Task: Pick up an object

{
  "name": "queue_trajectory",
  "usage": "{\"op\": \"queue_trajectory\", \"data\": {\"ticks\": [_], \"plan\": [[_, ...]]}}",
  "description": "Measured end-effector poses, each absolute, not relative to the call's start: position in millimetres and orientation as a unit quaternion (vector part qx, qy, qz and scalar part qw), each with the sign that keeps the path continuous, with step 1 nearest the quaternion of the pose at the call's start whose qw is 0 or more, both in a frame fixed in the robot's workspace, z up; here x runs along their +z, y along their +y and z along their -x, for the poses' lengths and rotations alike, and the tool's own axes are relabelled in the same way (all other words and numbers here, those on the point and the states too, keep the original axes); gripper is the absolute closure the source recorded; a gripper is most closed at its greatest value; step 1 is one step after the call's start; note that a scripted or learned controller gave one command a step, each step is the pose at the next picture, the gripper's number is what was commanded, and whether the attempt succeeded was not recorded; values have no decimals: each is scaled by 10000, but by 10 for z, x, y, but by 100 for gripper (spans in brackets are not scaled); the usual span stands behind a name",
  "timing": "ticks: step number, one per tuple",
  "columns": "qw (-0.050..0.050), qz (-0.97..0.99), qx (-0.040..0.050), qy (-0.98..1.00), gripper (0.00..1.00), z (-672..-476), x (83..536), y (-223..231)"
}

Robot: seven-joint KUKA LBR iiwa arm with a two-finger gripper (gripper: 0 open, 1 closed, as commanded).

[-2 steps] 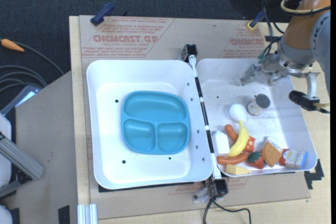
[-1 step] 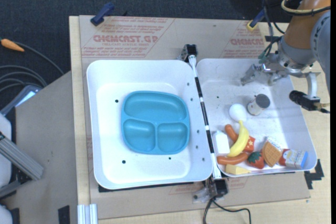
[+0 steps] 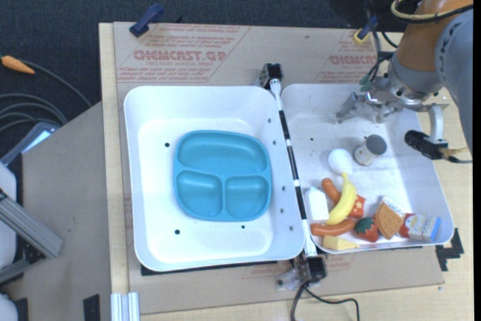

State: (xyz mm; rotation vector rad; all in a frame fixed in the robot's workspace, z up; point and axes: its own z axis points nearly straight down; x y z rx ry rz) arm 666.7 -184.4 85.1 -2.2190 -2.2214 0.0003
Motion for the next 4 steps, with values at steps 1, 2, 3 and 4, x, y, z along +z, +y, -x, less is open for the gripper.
{"op": "queue_trajectory", "data": {"ticks": [1,2,3,4], "plan": [[-1,7070,1,-7072,0,-6666,850,-1892],[-7,7071,0,-7071,0,-6667,850,-1945],[-11,7070,-1,-7072,0,-6668,851,-1984],[9,7073,3,-7070,0,-6257,847,-1979]]}}
